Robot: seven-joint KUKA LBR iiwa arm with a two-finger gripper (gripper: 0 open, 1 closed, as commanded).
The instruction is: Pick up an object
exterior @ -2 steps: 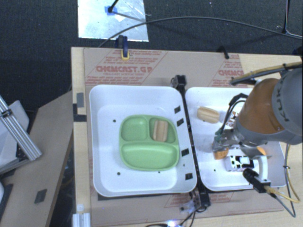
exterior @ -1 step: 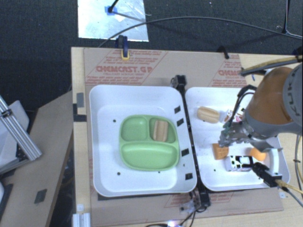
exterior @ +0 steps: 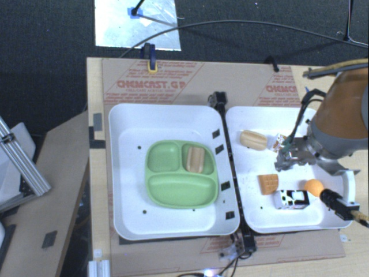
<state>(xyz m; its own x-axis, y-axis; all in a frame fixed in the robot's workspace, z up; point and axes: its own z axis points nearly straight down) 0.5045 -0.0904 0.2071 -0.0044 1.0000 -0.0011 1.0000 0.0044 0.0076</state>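
In the right bin (exterior: 253, 215) lie a tan roll-shaped piece (exterior: 253, 139) at the upper left, an orange waffle-like square (exterior: 268, 183) in the middle, an orange ball (exterior: 314, 186) to its right, and a small black-and-white block (exterior: 294, 199) near the front. My gripper (exterior: 284, 154) hangs over the middle of this bin, just right of the tan roll and above the waffle square. Nothing visibly sits in it. A green divided plate (exterior: 173, 188) rests in the left bin (exterior: 130, 212), with a tan block (exterior: 195, 159) in its upper right compartment.
The raised divider (exterior: 228, 166) between the two bins carries black clips. The grey and orange arm (exterior: 343, 120) covers the right bin's right side. Cardboard (exterior: 173, 82) lies under both bins, and a blue-yellow clamp (exterior: 151, 57) sits at its far edge.
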